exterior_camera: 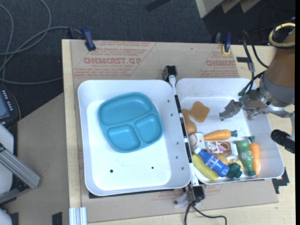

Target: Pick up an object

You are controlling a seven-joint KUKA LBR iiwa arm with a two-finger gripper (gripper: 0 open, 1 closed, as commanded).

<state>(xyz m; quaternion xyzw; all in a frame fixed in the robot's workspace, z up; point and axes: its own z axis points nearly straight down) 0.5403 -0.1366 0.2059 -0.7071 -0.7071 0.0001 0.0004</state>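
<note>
My gripper (230,110) hangs over the upper middle of the right bin (213,89), at the end of the grey arm that reaches in from the right. A brown toast-shaped piece (200,110) lies just to its left. An orange carrot (219,135) lies just below it. Nothing shows in the gripper. Lower in the bin are a white carton (219,147), a blue bottle (215,163), a yellow corn cob (204,167), a green bottle (244,153) and a second carrot (255,156).
The left bin (93,163) holds a blue divided plate (130,122). An orange-brown piece (189,124) leans against the black clamp strip (179,121) between the bins. Blue clamps (87,37) hold the brown board at the back.
</note>
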